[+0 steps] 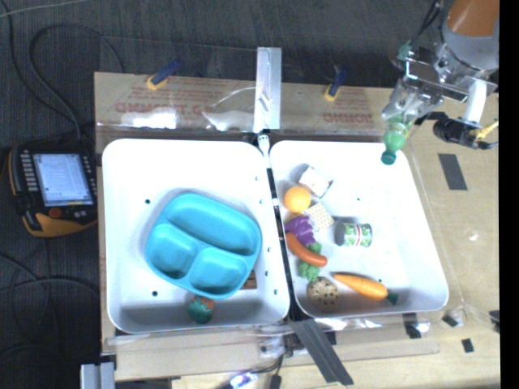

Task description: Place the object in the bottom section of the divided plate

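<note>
Dark carpet surrounds a wooden bench (470, 217) that carries two white bins side by side, with a handheld control pad (53, 186) lying off to the left. In the left bin (122, 217) sits a blue divided plate (203, 242), turned at a slant, with one long section on its upper side and two smaller sections toward the lower edge. A small round green and orange toy (200, 308) lies just below the plate, against the bin's front wall. The right bin (405, 233) holds a jumble of toy food: an orange ball (297, 198), a purple piece (301, 228), a small can (354, 234), a carrot (361, 285), a sausage-like piece (306, 253) and a speckled brown lump (323, 291).

The gripper (403, 116) hangs over the far right corner of the right bin, and a small green bottle (393, 143) dangles from it, pinched at its top end between the fingers, with its body hanging free and tilted.

From here the bottle has to cross the whole right bin and the wall between the bins to reach the plate, which is well apart from it. The hold looks thin, taken near one end only, so the bottle could swing or slip out on the way. Because the plate lies rotated, a drop aimed loosely might land in the wrong section or roll over a ridge.
</note>
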